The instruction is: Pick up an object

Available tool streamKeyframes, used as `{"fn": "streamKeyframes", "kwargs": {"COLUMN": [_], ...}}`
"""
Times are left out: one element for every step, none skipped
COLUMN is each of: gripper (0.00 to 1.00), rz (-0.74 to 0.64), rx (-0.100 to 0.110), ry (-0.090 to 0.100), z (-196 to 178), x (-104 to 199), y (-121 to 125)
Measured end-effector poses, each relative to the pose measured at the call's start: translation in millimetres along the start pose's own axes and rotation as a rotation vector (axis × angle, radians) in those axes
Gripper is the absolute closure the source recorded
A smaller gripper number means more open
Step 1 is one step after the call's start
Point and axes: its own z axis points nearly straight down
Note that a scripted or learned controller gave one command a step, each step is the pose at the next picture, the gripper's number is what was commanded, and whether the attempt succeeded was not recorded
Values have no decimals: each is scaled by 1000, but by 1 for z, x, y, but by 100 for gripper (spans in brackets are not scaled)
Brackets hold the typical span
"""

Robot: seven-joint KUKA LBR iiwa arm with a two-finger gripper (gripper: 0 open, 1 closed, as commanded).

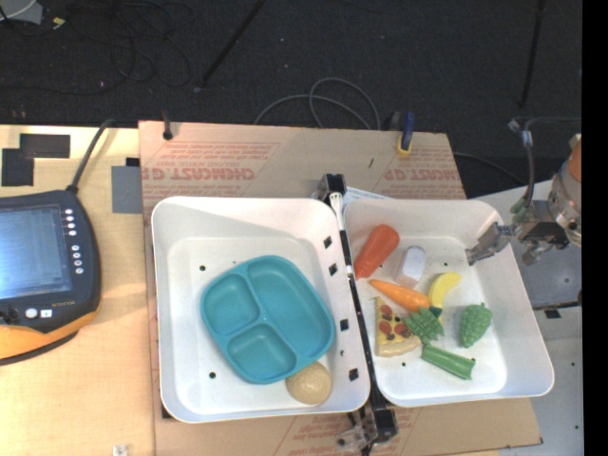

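Arm (pixel 568 183) cut off at right edge; pincer (pixel 494 240) perhaps blurred, fingers unclear.

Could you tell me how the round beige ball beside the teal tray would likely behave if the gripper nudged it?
The beige ball looks round and smooth, so it would probably roll. It sits between the teal tray and the left bin wall, which may stop it.

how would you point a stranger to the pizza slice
Go to the right bin, the one crowded with toy food. The pizza slice lies near its left wall, just below the carrot. It is the one flat, pale wedge with red dots on it.
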Motion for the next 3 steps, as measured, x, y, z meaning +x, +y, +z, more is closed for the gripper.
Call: {"fn": "streamKeyframes", "kwargs": {"gripper": [0,0,0], "rz": [0,-8,2], "rx": [5,-10,4], "ry": [1,-5,-2], "z": [176,166,168], "x": [-18,101,100], "y": [-26,48,96]}}
